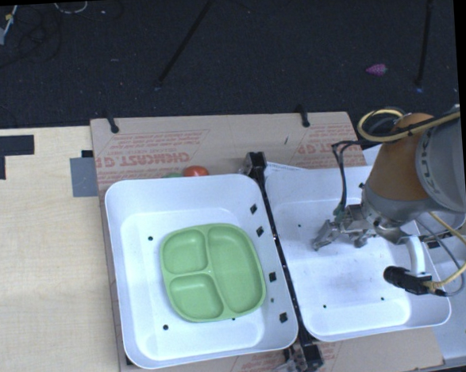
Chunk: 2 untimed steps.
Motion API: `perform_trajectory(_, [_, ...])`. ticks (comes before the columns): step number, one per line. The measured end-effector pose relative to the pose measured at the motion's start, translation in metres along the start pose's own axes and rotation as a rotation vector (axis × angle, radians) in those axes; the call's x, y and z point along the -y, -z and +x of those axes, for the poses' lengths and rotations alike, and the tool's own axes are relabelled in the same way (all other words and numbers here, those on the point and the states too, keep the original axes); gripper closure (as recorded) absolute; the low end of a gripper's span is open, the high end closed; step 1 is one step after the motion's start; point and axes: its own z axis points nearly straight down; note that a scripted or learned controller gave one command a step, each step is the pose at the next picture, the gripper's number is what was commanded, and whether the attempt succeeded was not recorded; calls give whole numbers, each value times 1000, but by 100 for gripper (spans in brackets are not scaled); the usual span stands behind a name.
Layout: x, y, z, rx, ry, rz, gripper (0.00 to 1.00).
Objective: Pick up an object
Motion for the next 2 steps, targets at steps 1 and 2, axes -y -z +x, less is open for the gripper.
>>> perform_trajectory(1, [0,13,-1,0,-3,0,100])
perform_trajectory(2, [-6,57,-2,1,1,-5,100])
